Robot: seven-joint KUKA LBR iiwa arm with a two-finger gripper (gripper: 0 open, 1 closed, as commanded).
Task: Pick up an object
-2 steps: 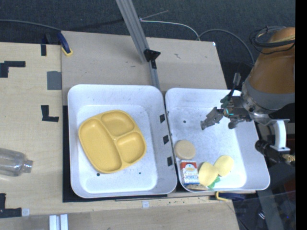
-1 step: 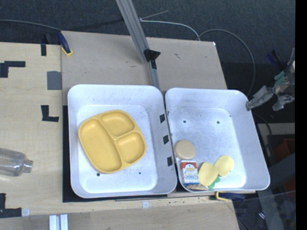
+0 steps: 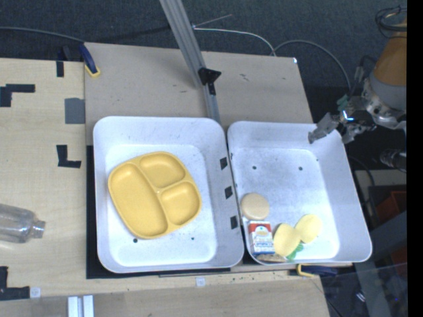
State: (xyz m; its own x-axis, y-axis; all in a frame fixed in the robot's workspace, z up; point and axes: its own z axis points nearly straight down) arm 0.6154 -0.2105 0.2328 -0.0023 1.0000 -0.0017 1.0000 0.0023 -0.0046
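The right bin (image 3: 330,177) holds a small cluster near its front edge. There is a round beige piece (image 3: 255,207), a small red, white and blue carton (image 3: 262,238), and two pale yellow pieces (image 3: 297,233) with a green bit beneath them. A yellow divided plate (image 3: 153,193) lies in the left bin (image 3: 106,137). My gripper (image 3: 324,131) hangs over the right bin's far right corner, well away from the cluster and above the rim, with nothing visibly in it. The orange-banded wrist (image 3: 390,65) sits behind it at the right edge.
A slanted metal rail (image 3: 185,35) runs down to the gap between the bins at the back. A clear plastic bottle (image 3: 16,224) lies on the bench at far left. A blue and yellow clamp (image 3: 89,61) sits at the bench's back left. Thin cables (image 3: 297,45) trail behind the right bin.
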